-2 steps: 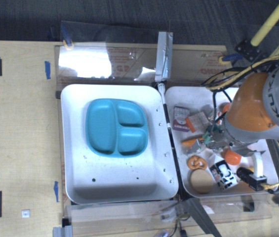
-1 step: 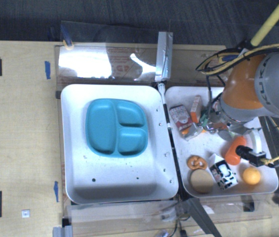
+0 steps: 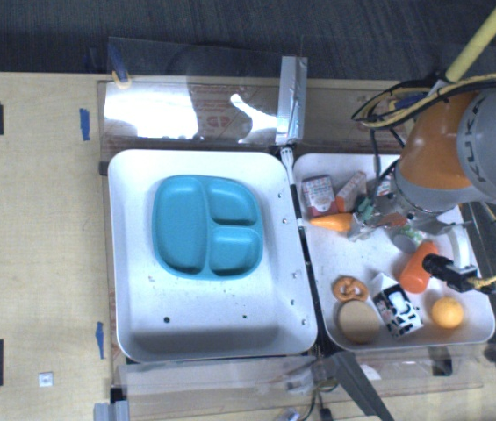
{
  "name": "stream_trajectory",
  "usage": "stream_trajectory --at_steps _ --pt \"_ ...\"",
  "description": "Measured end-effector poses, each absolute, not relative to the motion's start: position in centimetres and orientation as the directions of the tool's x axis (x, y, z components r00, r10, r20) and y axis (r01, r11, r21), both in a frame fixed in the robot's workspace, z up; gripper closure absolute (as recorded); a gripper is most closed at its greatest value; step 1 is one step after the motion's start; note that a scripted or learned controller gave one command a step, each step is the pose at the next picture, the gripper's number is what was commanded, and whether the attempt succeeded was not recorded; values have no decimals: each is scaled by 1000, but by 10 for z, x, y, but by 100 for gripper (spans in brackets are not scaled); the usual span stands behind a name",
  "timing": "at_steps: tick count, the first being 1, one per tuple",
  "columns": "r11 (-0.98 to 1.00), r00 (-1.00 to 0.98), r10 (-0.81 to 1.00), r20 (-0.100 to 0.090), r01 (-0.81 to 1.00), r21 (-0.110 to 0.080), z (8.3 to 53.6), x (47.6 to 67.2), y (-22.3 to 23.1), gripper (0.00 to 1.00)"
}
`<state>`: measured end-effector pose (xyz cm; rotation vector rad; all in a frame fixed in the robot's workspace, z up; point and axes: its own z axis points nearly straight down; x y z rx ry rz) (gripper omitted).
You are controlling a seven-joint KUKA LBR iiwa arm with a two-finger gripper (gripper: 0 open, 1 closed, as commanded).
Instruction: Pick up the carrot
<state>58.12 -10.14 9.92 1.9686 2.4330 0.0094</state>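
Reaching in from right over right bin [image 3: 485, 327], gripper [image 3: 372, 216] low beside carrot [image 3: 334, 223] near bin's left wall, upper half. Jaw state impossible to tell; carrot lying just left of gripper, not seen between fingers. Pretzel [image 3: 349, 288] and brown round item [image 3: 359, 320] at bottom-left corner. Orange ball [image 3: 447, 312] at bottom-right. Blue divided plate [image 3: 206, 226] centred in left bin [image 3: 133, 323].
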Motion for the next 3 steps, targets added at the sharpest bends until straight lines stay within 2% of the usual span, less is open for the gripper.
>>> stream_trajectory --at_steps 1,2,3 --pt "189 -189 982 4 982 11 189 556 27 100" --pt "178 -178 984 0 984 0 184 554 20 0" --pt "-135 135 991 -2 991 1 184 607 -60 0"
